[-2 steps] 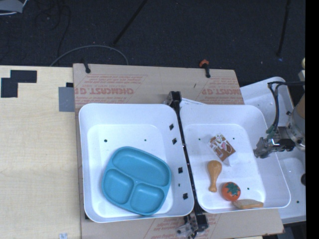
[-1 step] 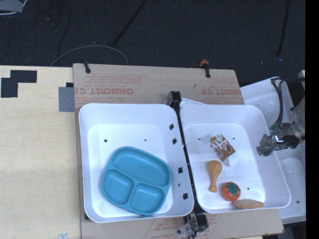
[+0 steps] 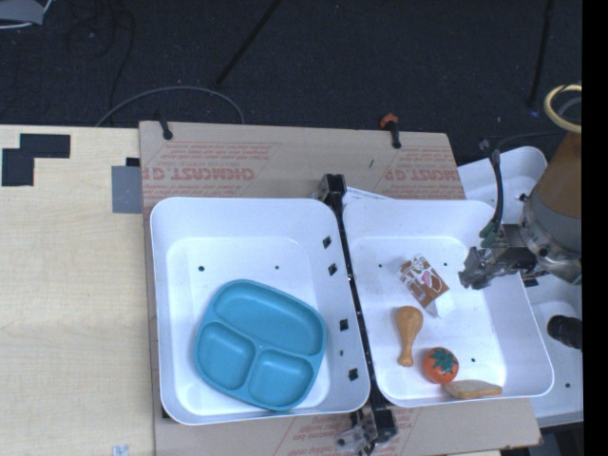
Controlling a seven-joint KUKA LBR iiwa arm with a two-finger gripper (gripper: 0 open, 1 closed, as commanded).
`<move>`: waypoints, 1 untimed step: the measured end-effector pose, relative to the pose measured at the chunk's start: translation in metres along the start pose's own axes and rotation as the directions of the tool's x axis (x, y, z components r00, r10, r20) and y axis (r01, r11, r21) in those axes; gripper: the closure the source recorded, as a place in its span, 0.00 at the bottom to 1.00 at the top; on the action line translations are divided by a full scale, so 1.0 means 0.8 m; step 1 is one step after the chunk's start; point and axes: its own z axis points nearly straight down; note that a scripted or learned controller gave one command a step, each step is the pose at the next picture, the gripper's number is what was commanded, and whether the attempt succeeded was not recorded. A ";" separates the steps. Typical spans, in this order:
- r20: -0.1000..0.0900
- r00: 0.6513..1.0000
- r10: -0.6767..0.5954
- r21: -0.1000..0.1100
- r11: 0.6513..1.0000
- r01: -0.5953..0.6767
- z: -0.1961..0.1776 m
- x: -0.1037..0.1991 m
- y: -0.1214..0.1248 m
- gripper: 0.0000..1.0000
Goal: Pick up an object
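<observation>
Bins sit side by side on a brown cardboard sheet (image 3: 285,160): a shallow white left bin (image 3: 176,255) and a shallow white right bin (image 3: 518,350), meeting along a black divider strip (image 3: 347,283). Taking that divider as the landmark, a light blue plastic plate with three compartments (image 3: 258,344) lies to its left, tilted, filling the lower part of the left bin. To the right of the divider, in the right bin, a small brown and white printed packet (image 3: 424,282) lies nearest the bin's middle. Just below it is a tan toy drumstick (image 3: 408,332), lying roughly upright in the view. Further from the divider and lower, a round orange-red toy fruit with a green top (image 3: 440,364) touches a flat tan bread-like piece (image 3: 473,389) at the bin's lower wall. The dark two-finger gripper (image 3: 478,269) hangs over the right bin's far side, well right of the divider and just beside the packet without touching it. Nothing is seen between the tips, but whether it is released or clenched I cannot tell.
</observation>
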 end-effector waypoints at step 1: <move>0.000 1.000 0.000 0.002 1.000 0.000 0.000 0.059 0.004 1.00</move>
